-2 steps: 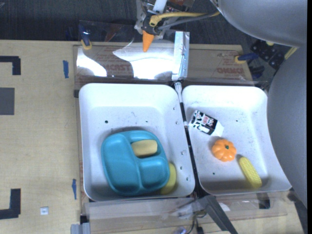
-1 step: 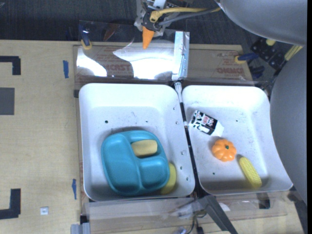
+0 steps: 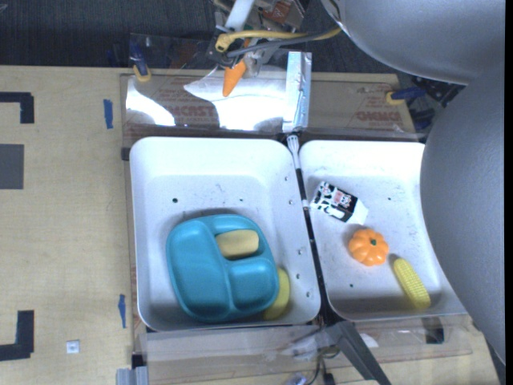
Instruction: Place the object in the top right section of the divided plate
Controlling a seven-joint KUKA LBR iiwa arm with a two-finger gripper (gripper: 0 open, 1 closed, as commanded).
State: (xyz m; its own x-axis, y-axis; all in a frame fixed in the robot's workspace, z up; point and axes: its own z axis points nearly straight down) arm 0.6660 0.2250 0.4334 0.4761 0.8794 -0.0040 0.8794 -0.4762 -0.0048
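- Two shallow white bins are set side by side on the bench, the left bin (image 3: 152, 183) and the right bin (image 3: 385, 163).
- A blue divided plate (image 3: 204, 283) is laid in the left bin, toward its near edge.
- A pale yellow object (image 3: 239, 243) is seen lying in the plate's top right section.
- A second yellow piece (image 3: 280, 295) is partly hidden just beside the plate's right rim, touching it.
- In the right bin, a small black-and-white carton (image 3: 337, 203), an orange pumpkin (image 3: 368, 247) and a yellow corn cob (image 3: 410, 282) are spread near one another.
- The gripper (image 3: 239, 54) is held above the far side of the bench, beyond the bins.
- An orange carrot (image 3: 232, 79) is clamped between its closed fingers, pointing down.
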